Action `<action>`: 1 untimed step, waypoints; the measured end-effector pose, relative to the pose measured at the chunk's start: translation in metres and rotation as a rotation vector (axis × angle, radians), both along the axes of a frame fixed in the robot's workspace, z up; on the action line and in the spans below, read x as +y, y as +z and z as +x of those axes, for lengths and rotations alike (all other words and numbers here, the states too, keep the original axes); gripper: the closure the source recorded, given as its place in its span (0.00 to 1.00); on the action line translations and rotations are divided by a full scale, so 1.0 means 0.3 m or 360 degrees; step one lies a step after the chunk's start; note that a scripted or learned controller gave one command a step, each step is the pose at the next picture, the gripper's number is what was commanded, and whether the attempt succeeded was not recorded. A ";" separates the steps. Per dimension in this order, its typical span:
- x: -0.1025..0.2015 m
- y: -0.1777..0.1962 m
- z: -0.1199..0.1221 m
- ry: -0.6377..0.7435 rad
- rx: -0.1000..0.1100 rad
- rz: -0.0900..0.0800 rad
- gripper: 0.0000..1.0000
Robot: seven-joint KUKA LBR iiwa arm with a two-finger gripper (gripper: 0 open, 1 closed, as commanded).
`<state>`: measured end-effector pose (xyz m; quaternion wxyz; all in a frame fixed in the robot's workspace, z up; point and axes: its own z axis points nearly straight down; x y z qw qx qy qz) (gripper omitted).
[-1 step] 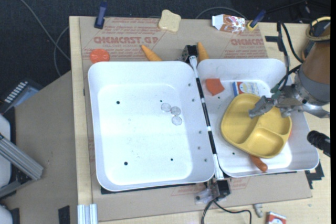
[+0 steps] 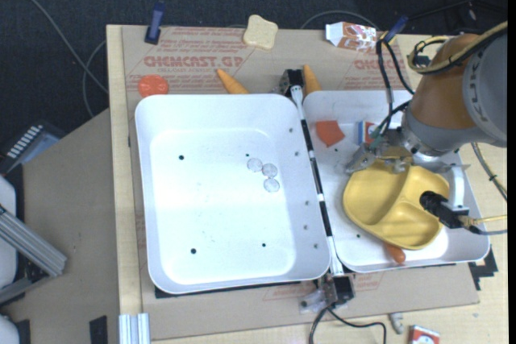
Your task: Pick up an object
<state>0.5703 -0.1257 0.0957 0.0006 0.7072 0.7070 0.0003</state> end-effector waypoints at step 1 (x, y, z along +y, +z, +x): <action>0.094 -0.028 -0.063 0.0003 -0.0011 -0.0002 0.00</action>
